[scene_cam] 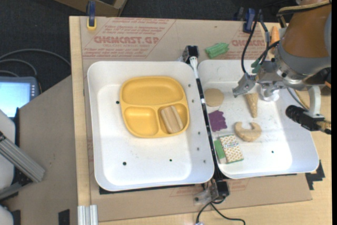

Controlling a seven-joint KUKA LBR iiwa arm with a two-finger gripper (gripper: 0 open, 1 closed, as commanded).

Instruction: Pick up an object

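I see the gripper (257,89) spread open and empty, one finger (245,85) at nine o'clock. The cone (253,104) lies just below at six o'clock in the right bin (295,166). Closing off-centre could knock it toward the croissant (247,131) instead.

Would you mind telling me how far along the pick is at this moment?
Nothing looks lifted yet. The tool hangs over the right bin, beside the cone-shaped piece. The croissant-shaped piece and purple piece lie in the bin. Grasping and lifting remain.
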